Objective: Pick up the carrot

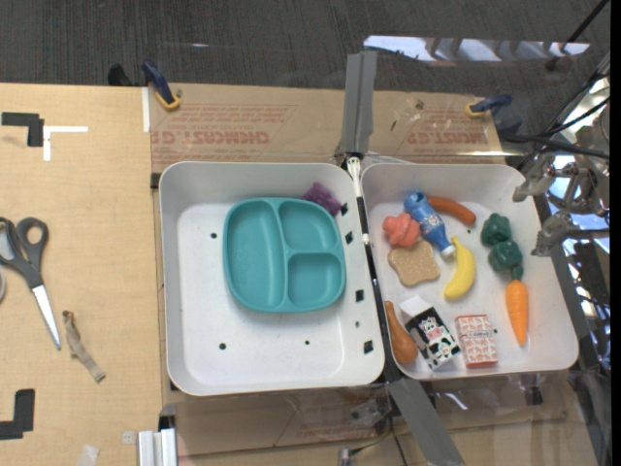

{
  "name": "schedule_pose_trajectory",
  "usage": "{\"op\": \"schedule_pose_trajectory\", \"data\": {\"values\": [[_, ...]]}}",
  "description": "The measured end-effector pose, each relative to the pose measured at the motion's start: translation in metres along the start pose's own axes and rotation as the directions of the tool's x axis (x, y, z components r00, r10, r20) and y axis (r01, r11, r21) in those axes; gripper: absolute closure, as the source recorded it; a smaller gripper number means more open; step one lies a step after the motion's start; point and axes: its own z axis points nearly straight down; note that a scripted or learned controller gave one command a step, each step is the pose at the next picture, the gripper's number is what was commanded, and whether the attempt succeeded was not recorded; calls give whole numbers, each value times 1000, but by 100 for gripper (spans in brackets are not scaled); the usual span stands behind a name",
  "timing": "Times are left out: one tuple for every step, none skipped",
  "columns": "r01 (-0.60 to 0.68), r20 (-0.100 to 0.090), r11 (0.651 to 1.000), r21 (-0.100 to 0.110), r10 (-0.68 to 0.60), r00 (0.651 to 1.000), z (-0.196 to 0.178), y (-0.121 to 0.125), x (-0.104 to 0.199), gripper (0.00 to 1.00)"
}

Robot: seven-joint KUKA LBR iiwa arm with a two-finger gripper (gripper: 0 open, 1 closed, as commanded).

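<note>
Carrot first: we see the small orange plastic carrot (517, 311) at the lower right of the right white bin (543, 362), long axis nearly vertical in the frame, tip downward. We judge the metal gripper (553, 207) sits above it, toward the upper right; its state we cannot tell.
</note>
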Motion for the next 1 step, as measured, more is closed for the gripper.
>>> {"op": "schedule_pose_trajectory", "data": {"values": [[-9, -1, 1000, 0, 9, 1000, 132, -1, -16, 0]]}}
